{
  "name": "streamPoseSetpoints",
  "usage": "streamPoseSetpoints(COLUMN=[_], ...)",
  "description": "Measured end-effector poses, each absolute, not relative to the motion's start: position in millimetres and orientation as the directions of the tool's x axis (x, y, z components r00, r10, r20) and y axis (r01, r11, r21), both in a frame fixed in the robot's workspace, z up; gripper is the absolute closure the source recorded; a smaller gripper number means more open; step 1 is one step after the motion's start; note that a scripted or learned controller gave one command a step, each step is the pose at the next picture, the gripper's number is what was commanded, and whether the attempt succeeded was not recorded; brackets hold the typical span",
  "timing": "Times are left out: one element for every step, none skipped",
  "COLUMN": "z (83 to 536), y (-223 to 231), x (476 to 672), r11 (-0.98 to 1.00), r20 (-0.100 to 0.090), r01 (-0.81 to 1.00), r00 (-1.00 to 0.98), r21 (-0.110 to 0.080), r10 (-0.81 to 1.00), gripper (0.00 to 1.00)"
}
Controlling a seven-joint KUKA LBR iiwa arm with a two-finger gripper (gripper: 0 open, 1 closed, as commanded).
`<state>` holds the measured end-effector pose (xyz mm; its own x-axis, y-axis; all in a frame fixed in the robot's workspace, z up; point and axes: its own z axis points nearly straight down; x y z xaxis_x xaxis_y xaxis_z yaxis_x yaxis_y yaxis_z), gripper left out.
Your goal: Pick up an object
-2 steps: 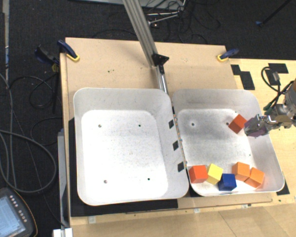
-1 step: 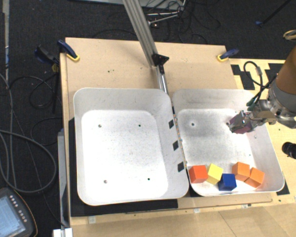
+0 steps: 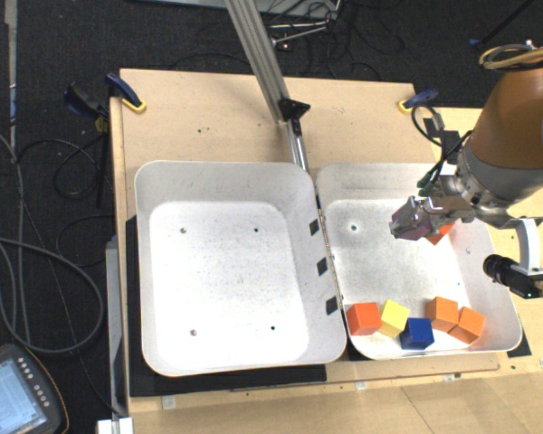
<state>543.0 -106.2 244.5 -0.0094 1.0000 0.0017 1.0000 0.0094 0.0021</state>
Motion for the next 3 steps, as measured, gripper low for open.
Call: streamPoseSetpoints(z=[235,242,230], y=[-54,-7,52], x=[559.2,567.5,570.7], r11=[0.008,0.008,0.009], r20=[0.001,0.002,0.002], r01=[1.0,1.0,1.0], r00=[-0.008,-0.008,-0.009], r21=[0.0,0.001,-0.003], r10=[1.0,1.0,1.0], gripper=[1.0,1.0,1.0])
